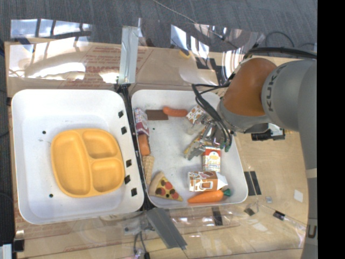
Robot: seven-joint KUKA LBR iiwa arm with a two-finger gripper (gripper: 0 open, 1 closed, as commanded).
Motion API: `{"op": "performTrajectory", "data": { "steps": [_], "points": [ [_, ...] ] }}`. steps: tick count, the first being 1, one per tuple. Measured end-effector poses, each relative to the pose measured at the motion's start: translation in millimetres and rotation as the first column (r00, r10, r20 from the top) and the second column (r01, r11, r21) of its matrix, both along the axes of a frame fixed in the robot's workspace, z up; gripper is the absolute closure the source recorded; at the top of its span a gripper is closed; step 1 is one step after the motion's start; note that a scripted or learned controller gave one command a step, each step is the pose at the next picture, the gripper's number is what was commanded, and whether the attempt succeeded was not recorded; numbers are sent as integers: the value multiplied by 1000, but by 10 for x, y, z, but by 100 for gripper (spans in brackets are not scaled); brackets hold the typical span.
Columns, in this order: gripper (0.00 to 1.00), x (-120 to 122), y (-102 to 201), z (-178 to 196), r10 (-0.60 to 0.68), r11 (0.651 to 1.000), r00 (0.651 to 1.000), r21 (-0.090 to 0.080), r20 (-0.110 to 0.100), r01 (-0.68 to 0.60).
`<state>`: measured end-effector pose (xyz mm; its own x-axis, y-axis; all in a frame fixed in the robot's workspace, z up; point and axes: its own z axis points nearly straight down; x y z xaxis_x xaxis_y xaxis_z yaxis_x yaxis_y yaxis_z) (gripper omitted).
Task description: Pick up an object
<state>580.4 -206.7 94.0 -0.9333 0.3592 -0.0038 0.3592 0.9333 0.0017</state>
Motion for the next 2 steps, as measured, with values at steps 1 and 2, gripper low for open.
{"op": "performTrajectory", "data": {
  "steps": [1,2],
  "points": [
    [100,29,21,119,9,1000,1000,-1,5,-9],
    [0,28,23,117,10,1000,1000,-1,4,-10]
  ]
}}
